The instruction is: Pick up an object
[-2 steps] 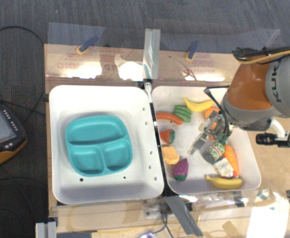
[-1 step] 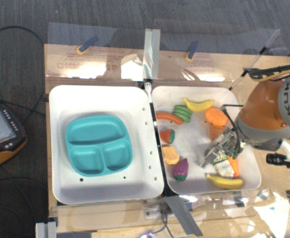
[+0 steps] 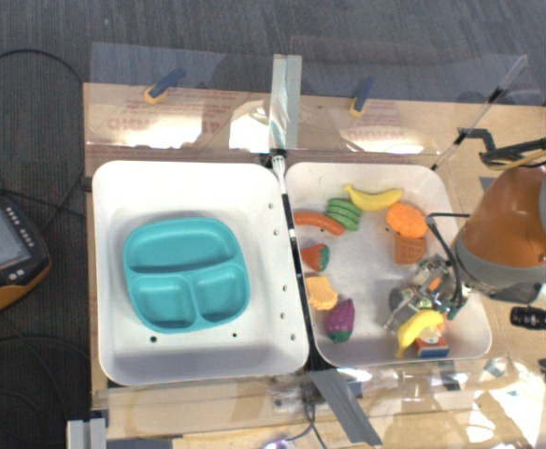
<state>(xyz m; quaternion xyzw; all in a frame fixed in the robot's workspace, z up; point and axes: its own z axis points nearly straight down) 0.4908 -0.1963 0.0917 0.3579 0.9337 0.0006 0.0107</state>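
Looking down at two white bins side by side. Arm (image 3: 507,227) coming in from the right, orange band sitting fat over the right bin's (image 3: 371,171) edge. Gripper (image 3: 423,296) low in the near right corner of that bin, all grey metal and wires. Can't tell whether the fingers are apart or together, too cluttered down there.

Right under and just in front of the gripper: a small yellow banana (image 3: 419,326), seemingly touching the gripper's lower end, though hard to say if actually pinched. Just beside that, toward the bin's near wall, a little red and blue block (image 3: 432,348).

Just behind the gripper, a tan waffle-looking piece (image 3: 409,248), with an orange fruit (image 3: 406,218) touching its far side. Further back and left, a second yellow banana (image 3: 374,196) next to a green veggie (image 3: 344,213) and a red-orange chili pepper (image 3: 318,222).

Left of the gripper, well apart: a purple eggplant (image 3: 340,317), an orange-yellow chunk (image 3: 321,294) just behind it, and a red strawberry-ish thing (image 3: 314,256) hugging the divider.

Way off left, in the other bin (image 3: 114,195): a teal divided plate (image 3: 187,272), three compartments. Handheld controller (image 3: 2,251) lying on the dark floor beyond.
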